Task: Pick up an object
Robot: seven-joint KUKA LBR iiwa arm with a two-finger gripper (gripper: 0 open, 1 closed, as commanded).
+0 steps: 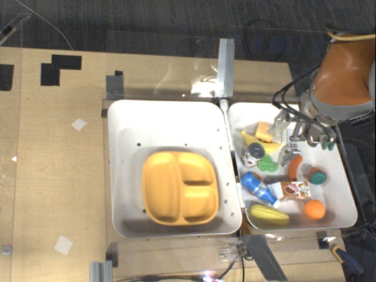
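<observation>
Camera view, looking down at a slant, showed the gripper (292, 147) low over the upper middle of the right bin (346, 207), hanging from the grey wrist with its orange band (346, 69) at the frame's right edge. Whether anything sat between its tips could not be told, since the metal blurred against the white floor and the toys. Just below the tips lay a reddish-orange piece (294, 168), so close that touch or gap was unclear. To the gripper's left sat a yellow block (264, 132), a small dark round can (255, 152) and a green piece (268, 164), all near one another. Lower in the bin lay a blue bottle (259, 188), a small printed carton (295, 190), a corn cob (269, 214) along the near wall, an orange ball (315, 210) by the near right corner, and a teal-and-red ball (317, 176) right of the reddish piece. Bare floor showed along the right wall and in the top right corner. The left bin (126, 157) held a yellow divided tray (180, 187), with open white floor around it, widest along the far side.
</observation>
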